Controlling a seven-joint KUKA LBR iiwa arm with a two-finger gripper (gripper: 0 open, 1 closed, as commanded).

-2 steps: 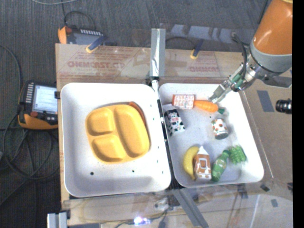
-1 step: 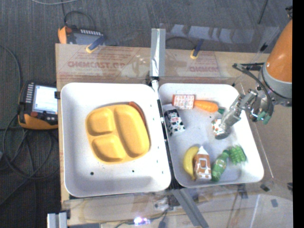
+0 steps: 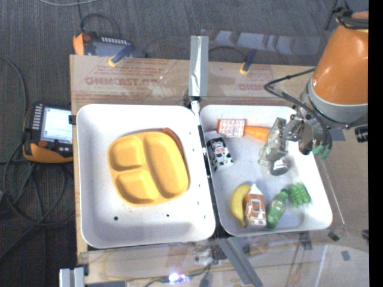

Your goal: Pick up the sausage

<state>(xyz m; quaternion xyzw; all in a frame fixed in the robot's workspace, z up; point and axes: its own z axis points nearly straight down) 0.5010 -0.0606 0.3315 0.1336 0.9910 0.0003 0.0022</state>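
I see the claw (image 3: 276,154) hanging over the right bin (image 3: 323,211), beside the carrot (image 3: 258,133) — whether its fingers are apart or together I cannot tell. The sausage (image 3: 173,137) lies in the left bin (image 3: 90,178), a reddish sliver peeking out from the far right edge of the yellow tray (image 3: 148,166), well apart from the claw.

There were two white bins (image 3: 84,178), one yellow divided tray (image 3: 148,166), one banana (image 3: 240,202), one carrot (image 3: 258,133), two small cartons (image 3: 255,208), one red packet (image 3: 231,127) and two green items (image 3: 297,195).
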